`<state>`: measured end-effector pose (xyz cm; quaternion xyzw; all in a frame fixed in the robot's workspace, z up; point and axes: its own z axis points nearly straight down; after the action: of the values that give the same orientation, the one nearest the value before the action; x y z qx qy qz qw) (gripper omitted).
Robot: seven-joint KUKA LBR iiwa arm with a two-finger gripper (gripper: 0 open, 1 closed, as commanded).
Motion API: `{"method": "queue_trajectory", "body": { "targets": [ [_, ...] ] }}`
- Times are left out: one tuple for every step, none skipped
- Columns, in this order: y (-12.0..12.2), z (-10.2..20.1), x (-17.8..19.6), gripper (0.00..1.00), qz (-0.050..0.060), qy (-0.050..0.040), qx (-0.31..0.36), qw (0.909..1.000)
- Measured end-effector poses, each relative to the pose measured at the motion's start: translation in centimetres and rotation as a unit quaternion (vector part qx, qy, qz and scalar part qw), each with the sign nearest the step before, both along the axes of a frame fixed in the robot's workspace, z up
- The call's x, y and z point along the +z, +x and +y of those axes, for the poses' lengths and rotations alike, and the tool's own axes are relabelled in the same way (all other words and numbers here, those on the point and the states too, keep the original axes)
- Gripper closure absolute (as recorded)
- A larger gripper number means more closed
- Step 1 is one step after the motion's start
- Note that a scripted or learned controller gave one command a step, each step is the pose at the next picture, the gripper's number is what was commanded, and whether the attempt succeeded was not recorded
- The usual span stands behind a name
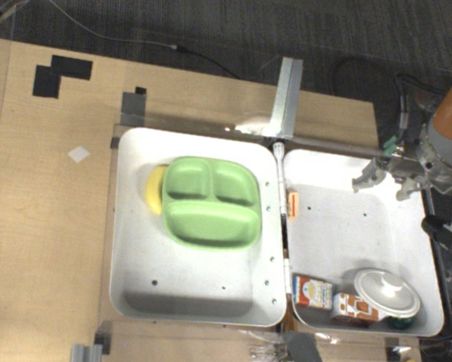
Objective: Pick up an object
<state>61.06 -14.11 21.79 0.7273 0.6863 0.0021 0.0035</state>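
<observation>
The gripper (384, 178) is hovering over the upper right part of the right bin (342, 230), its two fingers spreading apart with nothing between them. The candidates for picking are lying well apart from it. Along the near wall of that bin, a small red and white carton (313, 292) is lying flat, a brown and white carton (355, 309) is resting just beside it, and a white round lidded container (386, 293) is sitting against both the second carton and a dark green thing half hidden beneath it. A small orange piece (292, 204) is lying against the divider between the bins.

In the left bin (189, 294), a green divided plate (211, 201) is lying upside down or upright, I cannot tell which, covering most of a yellow object (154, 190), possibly a banana.

Judging by looks, the cartons are light and fairly stiff, though thin card may be giving way under a hard pinch; gripping across the narrow sides seems safest. The white container looks smooth and domed, so fingers are likely slipping off unless closing on its knob. The plate is probably light, rigid plastic, too wide to span, so taking its rim is the only option
</observation>
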Motion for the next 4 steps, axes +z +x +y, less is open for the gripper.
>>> {"method": "queue_trajectory", "body": {
  "targets": [
    [0.8, 1.8, -10.8, 0.0, 0.002, 0.0019, -0.152, 0.9884],
    [1.6, -5.2, -0.2, 0.0, 0.001, 0.0001, -0.022, 0.9998],
    [-4.4, -2.8, -13.0, 0.0, 0.0, -0.0011, 0.177, 0.9842],
    [-5.4, 5.1, -12.9, 0.0, -0.002, 0.0, 0.151, 0.9885]
  ]
}}
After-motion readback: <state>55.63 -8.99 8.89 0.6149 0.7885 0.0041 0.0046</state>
